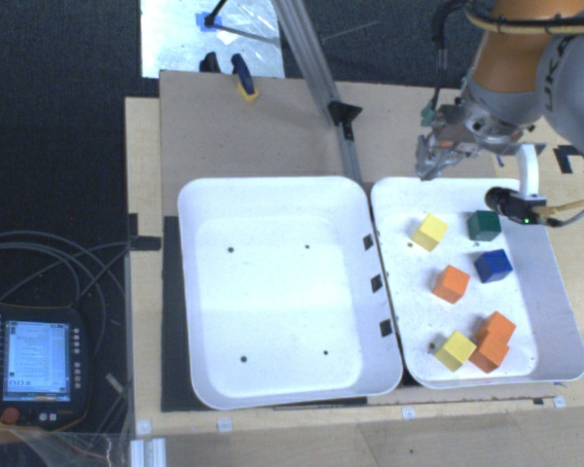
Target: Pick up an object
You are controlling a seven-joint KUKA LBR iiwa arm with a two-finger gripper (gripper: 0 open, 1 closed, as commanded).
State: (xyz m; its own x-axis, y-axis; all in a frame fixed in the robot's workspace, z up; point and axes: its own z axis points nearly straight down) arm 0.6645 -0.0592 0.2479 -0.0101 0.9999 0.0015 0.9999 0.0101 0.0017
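Several small blocks lie in the right bin (555,300): a yellow block (430,233) and a green block (484,226) near the back, a blue block (492,265) and an orange block (451,284) in the middle, and a yellow block (456,350) beside two orange blocks (492,341) at the front. My gripper (431,164) hangs above the back left rim of the right bin, behind the yellow block at the back. I see nothing between its fingers.
The left bin (282,290) lies beside the right one, with a row of black clips (377,282) along the shared edge. A slanted metal pole (311,56) stands behind the bins. A teach pendant (34,363) with cables rests at the far left.
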